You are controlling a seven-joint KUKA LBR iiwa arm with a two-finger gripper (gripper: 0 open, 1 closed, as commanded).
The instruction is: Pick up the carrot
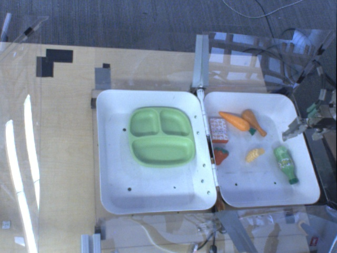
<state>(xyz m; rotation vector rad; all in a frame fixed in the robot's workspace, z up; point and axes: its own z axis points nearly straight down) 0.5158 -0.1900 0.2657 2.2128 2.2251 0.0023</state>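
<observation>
A: Where does the slim orange plastic carrot (pixel 235 121) lie?

B: In the right shallow white bin (pixel 295 194), toward its far left part, lying slantwise. Its right end is touching or just beside the brown toy drumstick (pixel 254 122); a red-and-white printed box (pixel 219 129) sits just beside it on the left.

A: What else is in that bin?

B: A red toy strawberry (pixel 220 155), a small yellow corn piece (pixel 255 154) and a green plastic bottle (pixel 285 164). The left white bin (pixel 113 194) on the tabletop (pixel 58 141) bears a green three-compartment plastic plate (pixel 161 136).

A: And the gripper (pixel 293 131)?

B: It sits at the right bin's right rim, well apart from the carrot. Whether it is released or clenched cannot be told; nothing is seen in it.

A: Which step is in hand?

B: Judged from this layout, the approach; the grasp is not yet begun. The next move calls for travel leftward across the bin, then a descent over the carrot's middle, gripping across its narrow width and clear of the drumstick.
</observation>
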